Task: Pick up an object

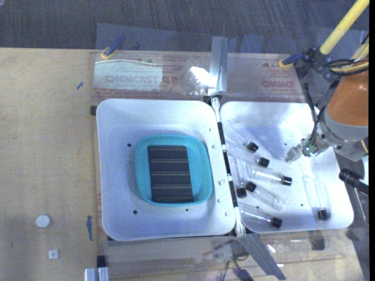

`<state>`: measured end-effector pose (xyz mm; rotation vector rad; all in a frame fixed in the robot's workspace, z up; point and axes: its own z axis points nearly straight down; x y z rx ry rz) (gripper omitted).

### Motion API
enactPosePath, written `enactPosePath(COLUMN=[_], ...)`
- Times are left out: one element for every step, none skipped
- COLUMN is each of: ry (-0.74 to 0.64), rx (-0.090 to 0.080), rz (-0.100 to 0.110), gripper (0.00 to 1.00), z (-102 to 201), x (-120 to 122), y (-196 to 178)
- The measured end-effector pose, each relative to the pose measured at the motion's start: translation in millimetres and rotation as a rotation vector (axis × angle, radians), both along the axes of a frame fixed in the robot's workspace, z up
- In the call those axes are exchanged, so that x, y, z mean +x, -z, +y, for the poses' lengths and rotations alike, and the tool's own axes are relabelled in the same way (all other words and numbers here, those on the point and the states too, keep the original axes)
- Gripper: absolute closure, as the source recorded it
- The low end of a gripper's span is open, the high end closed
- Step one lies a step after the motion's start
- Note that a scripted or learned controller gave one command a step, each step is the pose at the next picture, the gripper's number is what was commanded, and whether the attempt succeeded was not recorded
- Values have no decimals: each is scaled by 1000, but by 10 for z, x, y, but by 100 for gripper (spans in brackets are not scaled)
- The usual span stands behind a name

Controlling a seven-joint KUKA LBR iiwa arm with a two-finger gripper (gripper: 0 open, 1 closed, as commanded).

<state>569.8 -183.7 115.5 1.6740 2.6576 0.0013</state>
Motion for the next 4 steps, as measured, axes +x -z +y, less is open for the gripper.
enactPosePath(ry=[64, 30, 30, 45], rx=[-2, -2, -2, 0], rz=[-4, -5, -4, -1], gripper=[100, 100, 0, 0], z=[139, 212, 211, 843], x=[232, 629, 628, 434], y=[-924, -1487, -1485, -464])
